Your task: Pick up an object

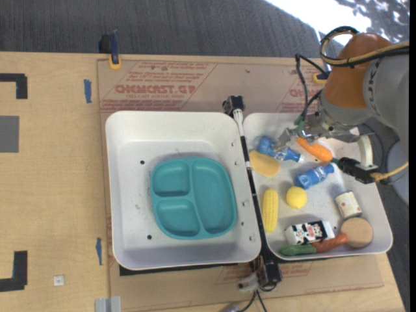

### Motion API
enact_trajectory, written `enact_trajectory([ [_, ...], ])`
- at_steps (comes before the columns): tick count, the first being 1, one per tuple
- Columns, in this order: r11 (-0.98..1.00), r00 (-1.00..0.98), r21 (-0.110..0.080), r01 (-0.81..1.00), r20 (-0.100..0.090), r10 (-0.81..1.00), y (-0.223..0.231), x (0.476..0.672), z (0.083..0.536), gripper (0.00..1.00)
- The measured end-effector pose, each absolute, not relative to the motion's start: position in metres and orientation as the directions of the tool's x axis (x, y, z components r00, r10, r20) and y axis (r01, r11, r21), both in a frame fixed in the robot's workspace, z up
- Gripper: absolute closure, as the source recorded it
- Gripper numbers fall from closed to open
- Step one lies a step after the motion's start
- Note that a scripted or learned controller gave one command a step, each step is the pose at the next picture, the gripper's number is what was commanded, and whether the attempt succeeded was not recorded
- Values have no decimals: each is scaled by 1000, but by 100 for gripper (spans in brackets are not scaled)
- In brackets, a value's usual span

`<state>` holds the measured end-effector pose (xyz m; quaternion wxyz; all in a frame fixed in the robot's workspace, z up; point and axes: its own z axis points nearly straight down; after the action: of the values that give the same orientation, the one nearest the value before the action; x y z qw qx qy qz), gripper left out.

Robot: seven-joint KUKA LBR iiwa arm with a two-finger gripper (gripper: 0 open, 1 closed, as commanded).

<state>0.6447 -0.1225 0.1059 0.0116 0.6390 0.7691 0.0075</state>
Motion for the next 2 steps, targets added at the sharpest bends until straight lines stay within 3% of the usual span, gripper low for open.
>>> enact_trajectory([
  [1, 183, -183, 36, 982, -5, 983, -120, 647, 118, 100],
  [2, 183, -183, 35, 982, -5, 983, -120, 647, 117, 0],
])
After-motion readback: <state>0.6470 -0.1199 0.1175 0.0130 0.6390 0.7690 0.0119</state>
